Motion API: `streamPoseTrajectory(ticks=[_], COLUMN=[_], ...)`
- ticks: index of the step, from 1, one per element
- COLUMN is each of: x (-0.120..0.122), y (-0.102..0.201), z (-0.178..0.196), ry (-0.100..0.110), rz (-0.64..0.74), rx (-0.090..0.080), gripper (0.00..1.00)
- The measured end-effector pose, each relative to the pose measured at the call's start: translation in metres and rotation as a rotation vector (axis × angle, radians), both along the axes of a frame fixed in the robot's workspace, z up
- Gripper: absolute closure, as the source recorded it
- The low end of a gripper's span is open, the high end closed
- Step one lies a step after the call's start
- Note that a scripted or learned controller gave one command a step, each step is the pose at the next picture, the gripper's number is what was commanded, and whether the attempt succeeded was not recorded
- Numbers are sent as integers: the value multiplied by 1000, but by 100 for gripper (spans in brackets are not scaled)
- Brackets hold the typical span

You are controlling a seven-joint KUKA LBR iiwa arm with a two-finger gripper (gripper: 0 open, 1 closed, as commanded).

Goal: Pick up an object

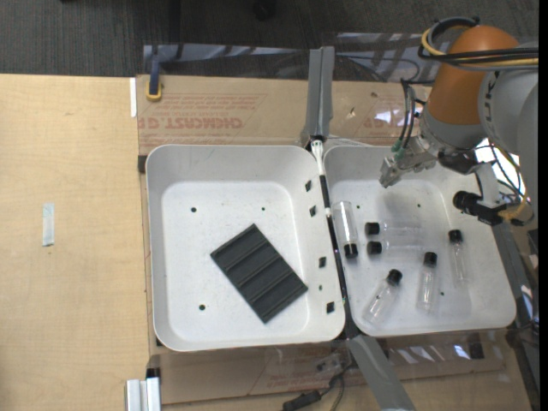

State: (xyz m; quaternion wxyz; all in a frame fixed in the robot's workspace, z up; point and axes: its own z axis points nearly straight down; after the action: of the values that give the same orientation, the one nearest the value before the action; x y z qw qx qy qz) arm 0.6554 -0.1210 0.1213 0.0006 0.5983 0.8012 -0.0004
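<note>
Camera view: gripper (pixel 396 171) hovers above right bin (pixel 479 319) far edge; finger state cannot tell, nothing seen held. Clear vials (pixel 382 296) scattered centre to near edge, ungrasped. Left bin (pixel 171 229) carries black ribbed pad (pixel 258 272).

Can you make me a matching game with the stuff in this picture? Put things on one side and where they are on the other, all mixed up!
Things:
1. black ridged slab
2. clear vials with black caps
3. gripper
4. orange band

Places:
A. lying in the right bin
B. on the arm, above the wrist
C. lying in the left bin
D. over the right bin's far edge

Pairs: 1-C, 2-A, 3-D, 4-B
</note>
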Motion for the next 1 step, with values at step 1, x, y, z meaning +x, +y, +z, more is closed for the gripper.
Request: streamPoseTrajectory(ticks=[1], x=[0], y=[0], z=[0], ry=[0], rz=[0], rx=[0], gripper=[0])
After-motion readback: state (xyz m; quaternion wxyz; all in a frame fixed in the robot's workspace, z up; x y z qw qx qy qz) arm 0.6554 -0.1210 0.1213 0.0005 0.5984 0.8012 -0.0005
